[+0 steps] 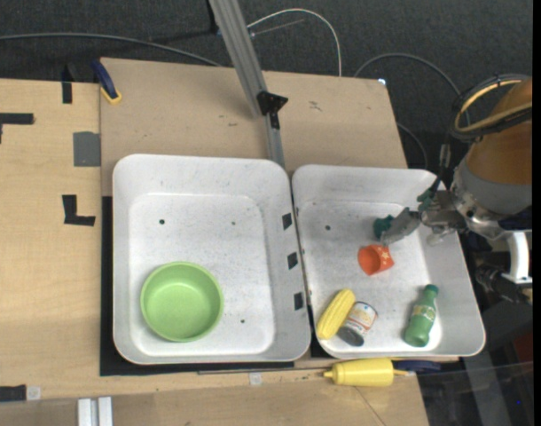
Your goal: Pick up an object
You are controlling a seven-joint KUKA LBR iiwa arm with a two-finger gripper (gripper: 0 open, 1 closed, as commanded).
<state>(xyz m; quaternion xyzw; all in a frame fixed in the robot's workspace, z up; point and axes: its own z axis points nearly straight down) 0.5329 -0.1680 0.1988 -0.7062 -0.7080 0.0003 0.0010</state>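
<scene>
Currently, the grey arm with the orange band (504, 153) reaches in from the right side of the camera view and places its two-finger gripper (396, 227) over the upper part of the right shallow white bin (448, 327). The dark gripper head is angled toward the left, and its tip lies just above a small orange-red cup-shaped object (374, 259), close to it; contact cannot be confirmed. Whether the gripper is apart or together cannot be told from this view, and no object is visibly held. The right bin also contains a yellow toy corn cob (335, 314) lying at a slant near the front left corner, a small round tin with a printed label (359, 321) touching or just beside the corn cob on its right, and a green plastic bottle (420, 317) standing near the front right corner, well apart from the gripper. A yellow plastic squeeze bottle (364, 373) lies on its side on the bench, just outside the front rim of the right bin. The left shallow white bin (199, 171) holds a round light-green plastic bowl (181, 301) in its front left area. A grey metal pole (239, 43) runs diagonally above the wooden bench (182, 105), ending near the junction of the two bins.
</scene>
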